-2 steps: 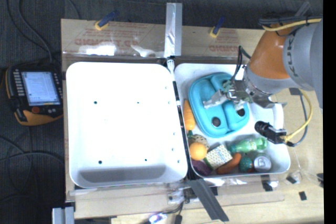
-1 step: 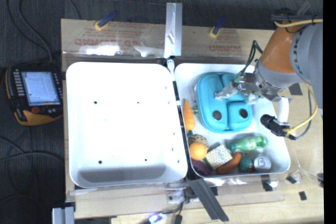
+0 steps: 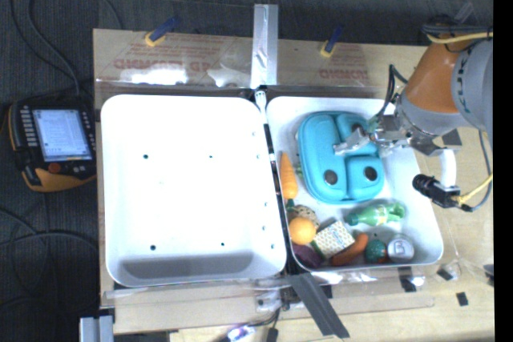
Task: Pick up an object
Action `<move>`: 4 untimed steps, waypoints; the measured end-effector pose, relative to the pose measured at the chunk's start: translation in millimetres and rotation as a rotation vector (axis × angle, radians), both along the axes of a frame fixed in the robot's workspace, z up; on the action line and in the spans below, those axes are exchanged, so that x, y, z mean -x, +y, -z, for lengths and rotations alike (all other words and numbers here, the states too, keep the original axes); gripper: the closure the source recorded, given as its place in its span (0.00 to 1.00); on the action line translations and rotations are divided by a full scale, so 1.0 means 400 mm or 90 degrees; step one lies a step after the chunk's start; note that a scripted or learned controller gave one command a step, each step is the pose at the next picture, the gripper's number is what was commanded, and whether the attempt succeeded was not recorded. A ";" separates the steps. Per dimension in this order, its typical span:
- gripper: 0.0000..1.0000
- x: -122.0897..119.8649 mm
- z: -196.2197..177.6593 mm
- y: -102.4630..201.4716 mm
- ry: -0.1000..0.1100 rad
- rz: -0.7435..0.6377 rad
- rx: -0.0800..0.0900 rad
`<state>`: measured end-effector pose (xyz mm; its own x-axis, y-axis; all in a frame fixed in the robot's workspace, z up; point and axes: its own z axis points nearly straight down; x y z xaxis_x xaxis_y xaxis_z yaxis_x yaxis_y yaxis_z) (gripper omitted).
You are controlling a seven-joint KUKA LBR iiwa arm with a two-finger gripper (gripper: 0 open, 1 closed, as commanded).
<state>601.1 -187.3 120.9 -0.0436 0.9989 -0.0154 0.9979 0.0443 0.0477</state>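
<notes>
The right bin (image 3: pixel 434 230) holds a large light-blue plastic object (image 3: pixel 337 164) with two dark holes. My gripper (image 3: pixel 358 142) hangs over that object's upper right part, reaching in from the right; whether it touches the object I cannot tell. Along the bin's left wall lies an orange carrot (image 3: pixel 287 176). Crowded at the front of the bin are an orange fruit (image 3: pixel 301 231), a patterned box (image 3: pixel 333 237), a purple eggplant (image 3: pixel 307 255), a red piece (image 3: pixel 351 251), a green bottle (image 3: pixel 375 214), a green ball (image 3: pixel 375 251) and a silver can (image 3: pixel 400 249).
The left bin (image 3: pixel 184 188) stands beside the right one, a shared rim between them. A handheld control pendant (image 3: pixel 52 142) lies on the floor at the far left. A metal post (image 3: pixel 264 44) rises behind the bins. A black cable connector (image 3: pixel 429 188) hangs off the arm.
</notes>
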 end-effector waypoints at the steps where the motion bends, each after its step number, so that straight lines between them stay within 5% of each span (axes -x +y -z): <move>1: 0.00 -0.036 0.004 -0.029 0.010 -0.086 0.000; 2: 0.00 -0.026 -0.267 -0.042 0.031 0.016 -0.007; 3: 0.00 0.032 -0.036 -0.084 0.033 -0.025 -0.009; 4: 1.00 0.030 -0.058 -0.082 0.033 -0.026 -0.009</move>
<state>588.9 -220.1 144.0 -0.0849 0.9964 0.0016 0.9964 0.0849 -0.0030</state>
